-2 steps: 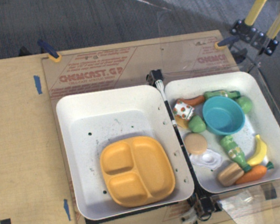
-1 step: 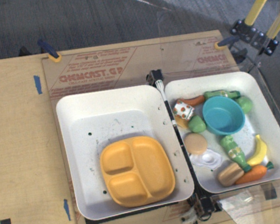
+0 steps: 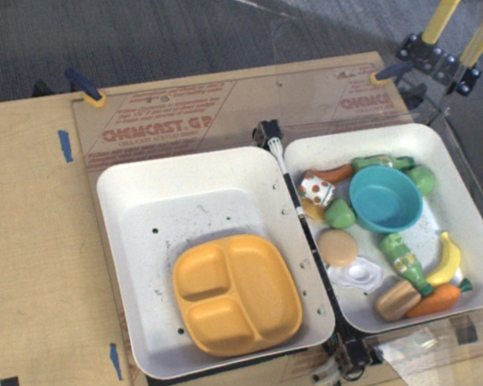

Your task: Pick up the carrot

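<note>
Wooden bench (image 3: 35,266) fills the left and middle of the frame, with a cardboard sheet (image 3: 210,111) under two white bins. Left bin (image 3: 133,196) sits centre-frame and holds a yellow divided plate (image 3: 236,293) in its lower half. Right bin (image 3: 474,223) sits centre-right, packed with toy food. Biggest item there is a teal bowl (image 3: 386,196) in the upper middle. Below it: a green bottle (image 3: 399,253), a banana (image 3: 447,259) toward the lower right wall, a brown bread roll (image 3: 397,299), a tan round piece (image 3: 338,245), and a white fried egg (image 3: 359,273). A green lime-like ball (image 3: 340,214) and a spotted mushroom toy (image 3: 317,190) are at the bowl's left. The carrot (image 3: 436,300) lies flat along the bin's lower right edge, orange body with green end pointing right, touching the bread roll on its left and just under the banana. A second orange piece (image 3: 340,174) at the upper left of the bowl could be mistaken for it. Gripper state: cannot tell. Step looks like the very start, approach not begun, carrot untouched. Next move likely calls for a descent over the lower right corner, closing across the carrot's narrow width, with little room against the bin wall and neighbours.
</note>
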Robot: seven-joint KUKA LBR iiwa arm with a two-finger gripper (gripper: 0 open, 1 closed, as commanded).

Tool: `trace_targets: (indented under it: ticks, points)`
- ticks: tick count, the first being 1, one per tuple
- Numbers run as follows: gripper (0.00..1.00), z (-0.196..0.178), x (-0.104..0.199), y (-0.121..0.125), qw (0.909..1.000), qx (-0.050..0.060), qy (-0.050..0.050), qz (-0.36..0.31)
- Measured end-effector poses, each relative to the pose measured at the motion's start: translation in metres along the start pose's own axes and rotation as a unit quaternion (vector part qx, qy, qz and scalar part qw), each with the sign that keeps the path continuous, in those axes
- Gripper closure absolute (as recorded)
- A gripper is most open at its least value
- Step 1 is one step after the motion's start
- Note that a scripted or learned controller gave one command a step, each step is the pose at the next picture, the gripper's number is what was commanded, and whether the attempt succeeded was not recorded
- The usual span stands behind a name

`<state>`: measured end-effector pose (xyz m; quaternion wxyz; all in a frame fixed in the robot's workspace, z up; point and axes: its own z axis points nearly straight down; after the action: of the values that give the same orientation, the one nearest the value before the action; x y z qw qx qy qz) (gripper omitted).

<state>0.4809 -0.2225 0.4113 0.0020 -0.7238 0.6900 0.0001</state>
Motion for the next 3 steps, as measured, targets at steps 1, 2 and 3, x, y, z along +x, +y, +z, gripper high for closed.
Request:
trace_targets:
  ticks: [1,2,3]
  points:
    - [0.00,0.0000,0.0000,0.0000,1.0000,0.000,0.000,0.000]
    - [0.00,0.0000,0.0000,0.0000,1.0000,0.000,0.000,0.000]
    - [0.00,0.0000,0.0000,0.0000,1.0000,0.000,0.000,0.000]
